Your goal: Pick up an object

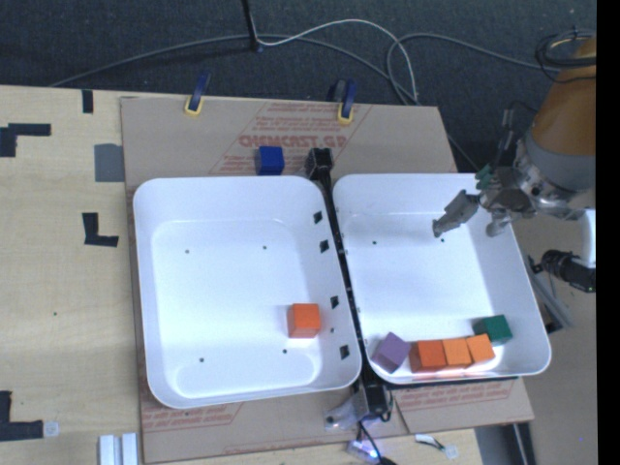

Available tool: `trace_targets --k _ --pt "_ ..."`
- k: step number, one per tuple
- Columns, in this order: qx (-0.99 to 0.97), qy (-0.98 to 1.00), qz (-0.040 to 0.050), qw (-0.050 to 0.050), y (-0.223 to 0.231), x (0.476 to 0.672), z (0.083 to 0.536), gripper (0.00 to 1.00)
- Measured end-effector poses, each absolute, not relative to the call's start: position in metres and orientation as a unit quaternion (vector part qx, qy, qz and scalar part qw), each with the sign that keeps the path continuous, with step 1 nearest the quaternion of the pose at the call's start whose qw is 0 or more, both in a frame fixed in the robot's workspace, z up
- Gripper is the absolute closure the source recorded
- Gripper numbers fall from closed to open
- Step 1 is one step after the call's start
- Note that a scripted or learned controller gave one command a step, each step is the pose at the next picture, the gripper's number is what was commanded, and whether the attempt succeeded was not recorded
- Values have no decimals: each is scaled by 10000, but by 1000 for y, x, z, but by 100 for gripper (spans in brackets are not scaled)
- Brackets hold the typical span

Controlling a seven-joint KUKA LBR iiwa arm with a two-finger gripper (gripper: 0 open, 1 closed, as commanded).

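Note:
An orange cube point(304, 320) lies in the left bin point(165, 211), near its lower right corner. Along the front wall of the right bin point(387, 187) sit a purple block point(390, 352), a row of orange blocks point(453, 354) and a green block point(496, 329). My gripper point(471, 225) hovers over the right bin's upper right part, well away from the blocks. Its fingers point(449, 219) are spread open with nothing between them.
A blue block point(270, 159) rests on the cardboard behind the left bin, beside a black clamp point(319, 163) at the bins' join. Cables run across the dark floor at the back. The bins stand on a cardboard sheet point(291, 129) clipped at its far edge.

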State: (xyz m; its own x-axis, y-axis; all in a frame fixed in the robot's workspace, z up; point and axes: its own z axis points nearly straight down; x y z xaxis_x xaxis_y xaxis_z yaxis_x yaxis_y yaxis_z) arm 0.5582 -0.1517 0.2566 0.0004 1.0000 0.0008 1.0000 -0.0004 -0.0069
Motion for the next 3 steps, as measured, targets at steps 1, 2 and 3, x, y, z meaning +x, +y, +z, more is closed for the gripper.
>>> trace_targets --k 1,2,3 --pt "-7070 -7072 1 1 -152 559 260 0" --pt "-7068 -7075 13 18 -145 566 209 0" --pt "-7067 -7075 17 24 -137 566 149 0"
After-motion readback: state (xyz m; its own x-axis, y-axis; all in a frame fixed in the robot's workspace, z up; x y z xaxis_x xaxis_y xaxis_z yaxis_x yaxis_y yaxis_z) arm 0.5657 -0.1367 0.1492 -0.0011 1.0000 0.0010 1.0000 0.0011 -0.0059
